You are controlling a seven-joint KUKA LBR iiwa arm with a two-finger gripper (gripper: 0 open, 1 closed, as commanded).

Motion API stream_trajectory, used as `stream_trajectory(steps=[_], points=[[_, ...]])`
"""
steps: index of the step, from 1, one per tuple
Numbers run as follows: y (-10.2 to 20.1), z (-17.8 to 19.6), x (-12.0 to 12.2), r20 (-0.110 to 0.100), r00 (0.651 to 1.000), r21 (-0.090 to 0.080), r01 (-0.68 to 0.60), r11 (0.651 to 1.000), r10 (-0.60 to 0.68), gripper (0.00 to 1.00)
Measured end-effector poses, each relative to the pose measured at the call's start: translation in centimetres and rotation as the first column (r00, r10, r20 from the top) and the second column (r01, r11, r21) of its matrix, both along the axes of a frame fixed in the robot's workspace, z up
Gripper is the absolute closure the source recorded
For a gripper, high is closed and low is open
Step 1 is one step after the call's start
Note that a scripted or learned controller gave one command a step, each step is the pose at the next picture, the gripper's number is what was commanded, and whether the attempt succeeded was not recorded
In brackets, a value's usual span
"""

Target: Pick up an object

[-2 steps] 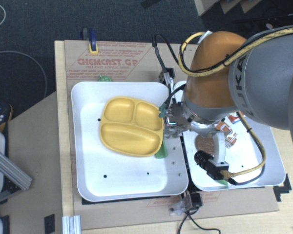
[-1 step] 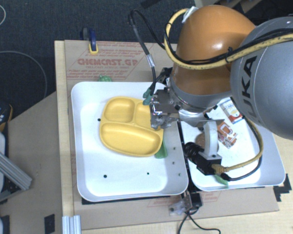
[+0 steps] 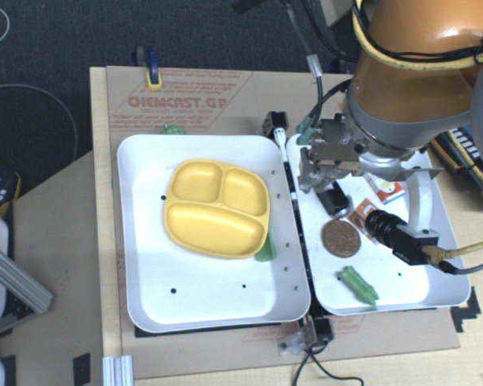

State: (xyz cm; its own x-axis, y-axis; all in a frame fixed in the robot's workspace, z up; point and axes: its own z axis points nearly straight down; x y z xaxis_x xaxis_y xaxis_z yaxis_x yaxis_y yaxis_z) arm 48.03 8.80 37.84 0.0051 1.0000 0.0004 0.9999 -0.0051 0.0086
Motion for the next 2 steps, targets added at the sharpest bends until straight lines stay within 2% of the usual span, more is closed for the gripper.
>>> stream_trajectory(steps=[2], points=[[0.4,1.7,0.0,-0.002,1.000,-0.001,-0.007,1.000,0.007,1.00]])
